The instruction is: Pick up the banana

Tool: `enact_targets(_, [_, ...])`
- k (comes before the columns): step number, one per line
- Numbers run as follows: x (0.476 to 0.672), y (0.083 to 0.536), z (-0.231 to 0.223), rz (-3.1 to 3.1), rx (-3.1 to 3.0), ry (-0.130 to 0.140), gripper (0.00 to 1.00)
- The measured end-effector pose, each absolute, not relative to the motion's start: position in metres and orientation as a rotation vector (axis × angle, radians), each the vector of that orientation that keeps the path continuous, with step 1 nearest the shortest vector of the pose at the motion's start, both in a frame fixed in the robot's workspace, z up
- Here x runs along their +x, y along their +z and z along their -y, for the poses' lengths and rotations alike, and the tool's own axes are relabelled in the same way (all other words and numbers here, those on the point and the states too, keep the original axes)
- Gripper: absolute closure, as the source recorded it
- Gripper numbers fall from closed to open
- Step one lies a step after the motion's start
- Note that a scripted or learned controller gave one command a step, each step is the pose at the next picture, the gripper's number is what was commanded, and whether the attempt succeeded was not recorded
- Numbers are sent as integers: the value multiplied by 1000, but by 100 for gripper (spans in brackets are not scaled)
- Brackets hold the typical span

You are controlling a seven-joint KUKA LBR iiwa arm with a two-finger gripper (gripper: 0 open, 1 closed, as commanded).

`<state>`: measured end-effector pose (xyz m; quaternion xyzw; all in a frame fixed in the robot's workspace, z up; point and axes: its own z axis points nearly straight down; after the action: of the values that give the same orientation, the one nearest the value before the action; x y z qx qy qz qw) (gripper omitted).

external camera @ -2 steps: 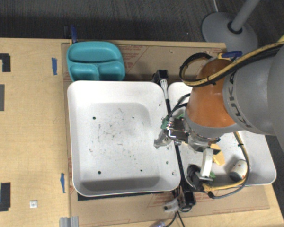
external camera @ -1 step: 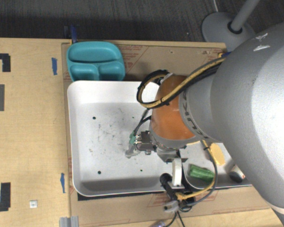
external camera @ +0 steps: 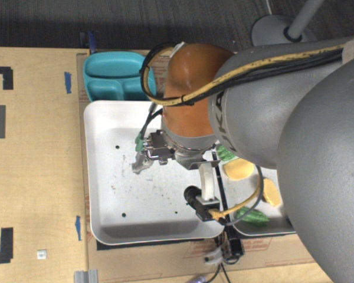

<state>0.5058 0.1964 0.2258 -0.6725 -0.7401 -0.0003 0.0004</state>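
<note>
The gripper (external camera: 143, 160) hangs over the scuffed, shallow left bin (external camera: 106, 205); its state cannot be told. Smooth yellow pieces, seemingly the banana (external camera: 271, 192), lie in the right bin (external camera: 265, 231) beside the glossy orange wrist band (external camera: 192, 93).

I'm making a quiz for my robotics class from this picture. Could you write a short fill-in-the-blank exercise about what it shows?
1. The band above the arm's wrist is ____ in colour.
2. Beyond the left bin stands a divided tray coloured ____.
3. The yellow pieces lie in the ____ bin.
4. The cable running along the grey arm is black and ____.

Missing words: orange; teal; right; yellow
</note>
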Motion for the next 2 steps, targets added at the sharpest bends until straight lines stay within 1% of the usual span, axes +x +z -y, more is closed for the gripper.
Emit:
enact_targets(1, [479,144,-207,2619,-1731,3,0])
enact_targets(2, [479,154,-207,2619,-1733,0,100])
